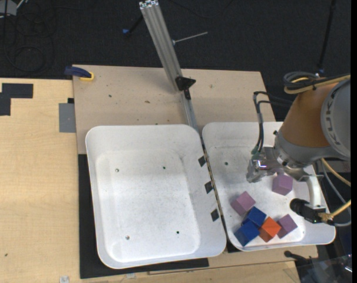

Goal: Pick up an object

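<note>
- Two shallow white bins are seen side by side on a wooden bench (131, 99); the left bin (108, 140) is the larger in view, and the right bin (225, 135) lies just beside it
- Small dark specks are scattered over the floor of the left bin
- The blocks are gathered in the near part of the right bin
- A purple block (244, 203) lies near the middle of that bin, with a blue block (255, 216) just beside it on the near side
- A second blue block (246, 233) is set at the near edge of the cluster, touching or almost touching an orange block (270, 229) on its right
- Another purple block (287, 224) lies just right of the orange one
- A further purple block (282, 184) is seen farther back, just beside the gripper (258, 168) and apart from the cluster
- The gripper is held low over the right bin, left of that purple block; whether its fingers are open or closed cannot be told, and no block is seen between them
- The arm (314, 119), grey and orange, is seen reaching in from the right
- A slanted metal rail (164, 46) runs from the far side down to the gap between the bins
- No brand, label or readable writing can be made out on anything
</note>
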You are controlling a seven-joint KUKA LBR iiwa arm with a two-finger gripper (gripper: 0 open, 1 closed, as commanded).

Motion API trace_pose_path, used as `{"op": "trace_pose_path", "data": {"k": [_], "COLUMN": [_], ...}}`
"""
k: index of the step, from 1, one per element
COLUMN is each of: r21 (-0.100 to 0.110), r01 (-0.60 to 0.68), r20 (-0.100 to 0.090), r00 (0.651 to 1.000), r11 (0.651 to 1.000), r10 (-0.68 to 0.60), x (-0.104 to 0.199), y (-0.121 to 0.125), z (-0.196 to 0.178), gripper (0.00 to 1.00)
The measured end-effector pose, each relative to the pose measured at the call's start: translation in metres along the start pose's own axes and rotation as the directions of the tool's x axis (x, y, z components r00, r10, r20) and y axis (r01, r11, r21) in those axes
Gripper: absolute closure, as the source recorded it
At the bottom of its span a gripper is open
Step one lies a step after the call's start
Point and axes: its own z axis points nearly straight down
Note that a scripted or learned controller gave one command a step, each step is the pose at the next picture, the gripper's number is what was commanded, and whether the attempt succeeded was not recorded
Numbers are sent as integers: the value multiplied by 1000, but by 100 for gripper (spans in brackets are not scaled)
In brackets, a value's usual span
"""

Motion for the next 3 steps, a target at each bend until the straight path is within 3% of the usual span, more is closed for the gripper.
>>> {"op": "trace_pose_path", "data": {"k": [1, 2, 3], "r21": [-3, 5, 4], "r01": [11, 13, 17], "r20": [1, 0, -2], "r00": [1000, 1000, 1000], "r11": [1000, 1000, 1000], "r10": [-11, -13, -17], "x": [-6, -5, 45], "y": [1, 0, 15], "z": [-63, -55, -50], "gripper": [100, 100, 100]}}
